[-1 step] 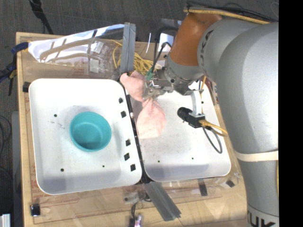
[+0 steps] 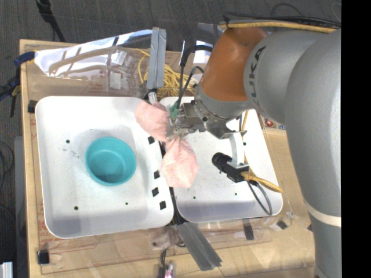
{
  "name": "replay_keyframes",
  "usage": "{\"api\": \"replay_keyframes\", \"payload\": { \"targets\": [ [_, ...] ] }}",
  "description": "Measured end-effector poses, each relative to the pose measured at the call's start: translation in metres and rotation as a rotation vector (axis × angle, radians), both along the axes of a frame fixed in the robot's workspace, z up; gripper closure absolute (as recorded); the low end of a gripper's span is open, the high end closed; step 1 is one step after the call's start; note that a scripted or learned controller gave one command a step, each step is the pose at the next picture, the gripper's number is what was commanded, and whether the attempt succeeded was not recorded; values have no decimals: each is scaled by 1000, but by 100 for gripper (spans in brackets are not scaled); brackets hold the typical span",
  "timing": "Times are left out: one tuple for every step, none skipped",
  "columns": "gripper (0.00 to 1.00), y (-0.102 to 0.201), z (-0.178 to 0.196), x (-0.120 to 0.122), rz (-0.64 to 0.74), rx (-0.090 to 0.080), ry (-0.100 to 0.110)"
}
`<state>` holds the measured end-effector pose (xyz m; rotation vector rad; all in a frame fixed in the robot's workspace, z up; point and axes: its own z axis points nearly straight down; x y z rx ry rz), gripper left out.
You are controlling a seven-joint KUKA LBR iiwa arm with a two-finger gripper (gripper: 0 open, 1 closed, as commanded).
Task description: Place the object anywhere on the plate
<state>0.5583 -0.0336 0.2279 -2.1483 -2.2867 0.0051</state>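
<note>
Hanging from the end effector (image 2: 175,126), a pink cloth (image 2: 174,149) is pinched near its middle, so that it droops in two lobes: one bunched up and to the left of the fingers, the other dangling below them. The end effector is closed on this fabric; a fold of it is visible between the fingers. Held at one point like this, the cloth folds over itself rather than spreading, which probably explains its crumpled, doubled look. It is soft, pale pink and slightly mottled, with no stiff edge that I can make out.

The cloth hangs over the seam where the two bins meet, its lower lobe just above the right bin (image 2: 255,198) at that bin's left rim. Farther left of the end effector, in the left bin (image 2: 52,132), sits the teal plate (image 2: 111,160), round and bowl-like, well apart from the cloth. Judging by this, the carry is under way and the drop has not yet happened. Beyond the bins, the wooden surface (image 2: 295,155) bears yellow cable (image 2: 167,80) and clear plastic sheeting (image 2: 87,59) behind the end effector.
</note>
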Motion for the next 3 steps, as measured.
{"api": "replay_keyframes", "payload": {
  "targets": [
    [100, 85, 2, -9, 408, 1, 1],
    [100, 117, -36, 5, 690, 2, 3],
    [0, 117, -36, 5, 689, 2, 2]
  ]
}}
